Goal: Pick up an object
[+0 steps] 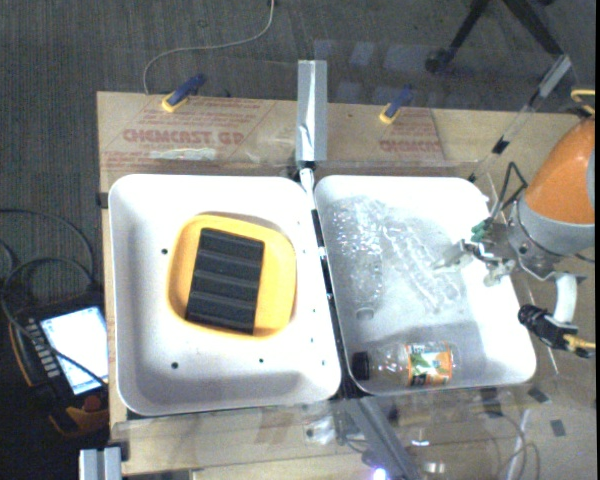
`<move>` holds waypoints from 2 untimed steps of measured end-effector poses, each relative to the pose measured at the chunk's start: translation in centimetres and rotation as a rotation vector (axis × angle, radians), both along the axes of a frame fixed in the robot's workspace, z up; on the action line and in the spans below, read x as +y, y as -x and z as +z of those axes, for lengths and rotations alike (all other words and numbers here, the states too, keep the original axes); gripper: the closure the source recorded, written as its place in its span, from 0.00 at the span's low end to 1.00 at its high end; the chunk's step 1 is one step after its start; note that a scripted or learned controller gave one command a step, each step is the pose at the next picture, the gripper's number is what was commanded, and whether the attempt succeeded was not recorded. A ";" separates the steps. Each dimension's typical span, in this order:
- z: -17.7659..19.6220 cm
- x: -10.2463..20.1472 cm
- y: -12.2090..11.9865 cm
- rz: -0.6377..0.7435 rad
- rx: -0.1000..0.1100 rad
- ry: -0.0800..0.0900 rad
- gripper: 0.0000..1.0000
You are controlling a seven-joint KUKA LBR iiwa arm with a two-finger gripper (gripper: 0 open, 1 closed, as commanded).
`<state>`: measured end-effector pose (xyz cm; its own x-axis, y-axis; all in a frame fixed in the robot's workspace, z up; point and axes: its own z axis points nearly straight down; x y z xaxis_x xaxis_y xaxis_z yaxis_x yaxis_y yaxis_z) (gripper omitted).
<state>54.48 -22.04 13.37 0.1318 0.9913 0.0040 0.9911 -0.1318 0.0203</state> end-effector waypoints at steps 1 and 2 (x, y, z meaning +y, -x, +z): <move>3.9 2.7 5.6 0.297 0.022 0.004 0.00; -1.8 4.5 5.7 0.249 0.024 0.003 0.00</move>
<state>48.77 -17.55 11.59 -0.1166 0.9932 0.0006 0.9932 0.1166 -0.0034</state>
